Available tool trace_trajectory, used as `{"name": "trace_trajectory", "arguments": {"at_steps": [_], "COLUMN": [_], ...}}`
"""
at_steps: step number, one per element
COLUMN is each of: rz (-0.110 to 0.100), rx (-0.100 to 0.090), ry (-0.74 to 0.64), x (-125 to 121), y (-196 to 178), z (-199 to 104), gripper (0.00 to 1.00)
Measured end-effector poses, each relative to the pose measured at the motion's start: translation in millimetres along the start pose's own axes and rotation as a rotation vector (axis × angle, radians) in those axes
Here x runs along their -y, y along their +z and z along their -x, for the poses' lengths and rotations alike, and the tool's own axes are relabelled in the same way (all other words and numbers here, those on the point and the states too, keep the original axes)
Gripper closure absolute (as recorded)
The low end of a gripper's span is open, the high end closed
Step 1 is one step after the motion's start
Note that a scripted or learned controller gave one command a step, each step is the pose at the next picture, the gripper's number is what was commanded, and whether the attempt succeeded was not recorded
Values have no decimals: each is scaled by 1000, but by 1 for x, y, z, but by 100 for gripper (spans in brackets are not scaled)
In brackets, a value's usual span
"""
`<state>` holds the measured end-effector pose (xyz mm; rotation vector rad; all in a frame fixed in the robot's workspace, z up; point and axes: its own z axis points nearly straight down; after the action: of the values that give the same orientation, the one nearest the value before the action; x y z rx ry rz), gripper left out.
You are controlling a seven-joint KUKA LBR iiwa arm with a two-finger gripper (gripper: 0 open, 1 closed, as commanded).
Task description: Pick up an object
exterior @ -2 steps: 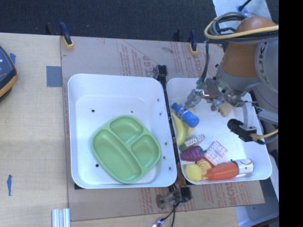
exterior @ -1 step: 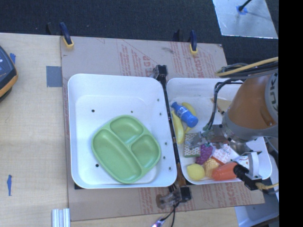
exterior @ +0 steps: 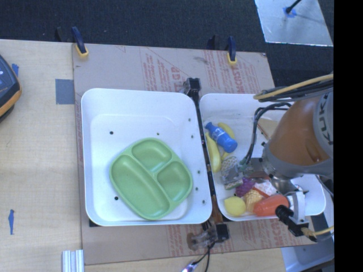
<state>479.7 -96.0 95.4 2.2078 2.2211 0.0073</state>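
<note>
Near edge first: wood desk [exterior: 39, 180], w/ a brown cardboard sheet [exterior: 142, 67] laid under both bins. The L-hand bin [exterior: 88, 152] on my feed holds one green divided plate [exterior: 150, 177], lying flat, toward its near side.

The R-hand bin [exterior: 218, 103] is the busy one. The arm's in from the right and the end effector [exterior: 261, 175] is down over the near half of that bin, right on top of the pile. Can't tell how far open it is, since the wrist body blocks my look, and I see nothing clearly gripped.

Nearest in that bin is a yellow lemon-shaped pc [exterior: 235, 206] by the near wall. Just beside it is an orange-red item [exterior: 265, 205], partly under the wrist hardware. Next back, a purple item [exterior: 248, 185] sits right up against the end effector; touching or not, can't say. Then a grey crumpled-looking thing [exterior: 229, 169] just beyond that.

A banana [exterior: 213, 152] runs lengthwise along the wall next to the other bin. Further back is a blue bottle [exterior: 221, 137], on its side, at an angle. A small yellow item [exterior: 227, 130] sits behind it, approx touching.

The orange band [exterior: 300, 132] of the arm looms over the bin's right side.

Past the bins, a blue clamp [exterior: 79, 41] sits on the cardboard's far L corner and a second clamp [exterior: 231, 50] further along the far edge. A grey tape patch [exterior: 64, 90] is on the desk, near the first bin's far corner. A yellow-black device [exterior: 7, 86] pokes in at the frame's L edge. Beyond that is dark floor [exterior: 142, 4].
</note>
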Motion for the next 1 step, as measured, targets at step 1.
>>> {"name": "trace_trajectory", "arguments": {"at_steps": [1], "rz": [-4], "rx": [-3], "ry": [-1], "x": [1], "y": [1], "z": [17], "gripper": [0]}}
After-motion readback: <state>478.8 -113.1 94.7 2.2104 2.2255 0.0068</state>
